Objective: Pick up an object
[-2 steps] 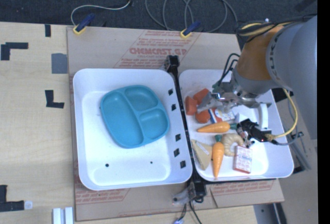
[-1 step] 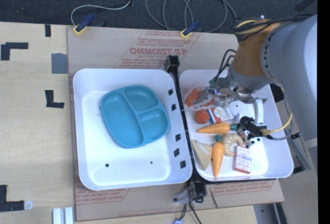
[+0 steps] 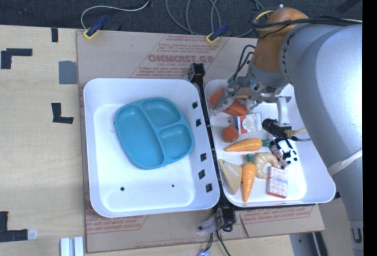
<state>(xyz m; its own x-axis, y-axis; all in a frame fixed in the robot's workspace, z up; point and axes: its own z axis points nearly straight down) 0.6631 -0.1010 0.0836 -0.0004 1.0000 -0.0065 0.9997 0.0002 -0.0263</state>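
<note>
Red print on the brown cardboard sheet (image 3: 171, 56) under the bins reads something like "CHEMCAST GP", seen upside down; the small white carton with red and blue printing (image 3: 250, 123) and the red-and-white packet (image 3: 277, 182) bear labels too small to read. The left white plastic bin (image 3: 97, 131) holds a blue three-compartment plastic tray (image 3: 153, 131) lying aslant toward its upper part, leaving bare floor along the near and left walls. The right white plastic bin (image 3: 315, 181) is crowded: an orange plastic carrot (image 3: 243, 145) lies with its long axis nearly level across the view, its tip toward the divider between the bins, while a second orange carrot (image 3: 248, 179) stands almost upright in the view, its tip toward the near wall. Beside them sit a pale wedge of toy cheese (image 3: 230, 174), a black-and-white cow figure (image 3: 284, 150) and a red-orange round piece (image 3: 230, 133). The grey arm's two-finger gripper (image 3: 237, 99) is low in the far-left corner of that bin, over red and orange pieces near the divider; whether its fingers are spread or closed cannot be told, nor whether anything is in them. Little free room remains there.
</note>
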